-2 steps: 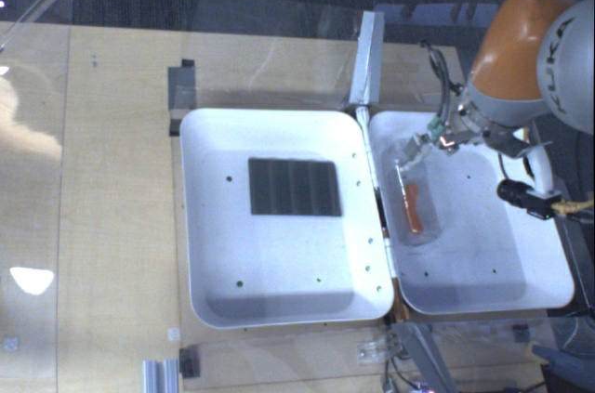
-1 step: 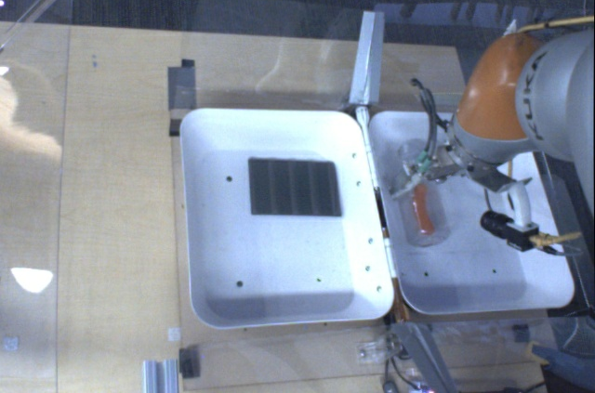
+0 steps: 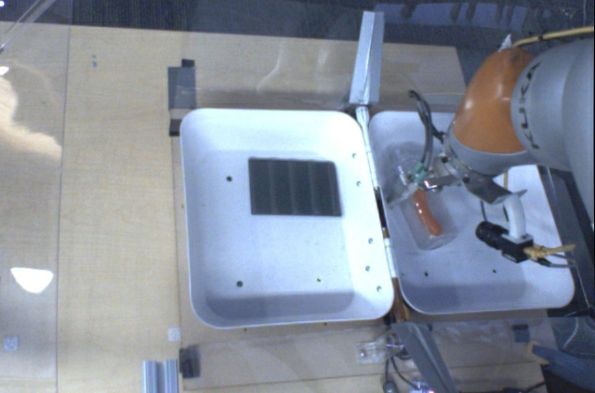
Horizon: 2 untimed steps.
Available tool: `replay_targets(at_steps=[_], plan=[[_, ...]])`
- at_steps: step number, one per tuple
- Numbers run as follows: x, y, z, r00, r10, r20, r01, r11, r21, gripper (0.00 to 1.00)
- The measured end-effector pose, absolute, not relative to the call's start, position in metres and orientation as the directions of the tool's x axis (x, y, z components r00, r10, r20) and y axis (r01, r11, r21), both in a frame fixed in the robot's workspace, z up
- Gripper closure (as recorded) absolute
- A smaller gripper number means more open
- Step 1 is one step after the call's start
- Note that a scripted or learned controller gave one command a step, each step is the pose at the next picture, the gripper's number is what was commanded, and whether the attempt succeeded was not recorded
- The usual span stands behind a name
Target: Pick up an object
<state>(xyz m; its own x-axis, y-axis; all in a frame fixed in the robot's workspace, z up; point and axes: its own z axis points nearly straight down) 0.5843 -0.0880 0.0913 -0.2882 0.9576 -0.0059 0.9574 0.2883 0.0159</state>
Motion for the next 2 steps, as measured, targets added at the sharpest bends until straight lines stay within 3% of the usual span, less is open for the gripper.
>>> replay_targets(at_steps=[1,2], plan=[[0.586,-0.087,0.103,-0.290,0.957,-0.007,0.957,0.290,0.021,1.00],[0.668,-0.080,0.186,-0.223,0.975,-0.002,0.975,0.223,0.005,1.00]])
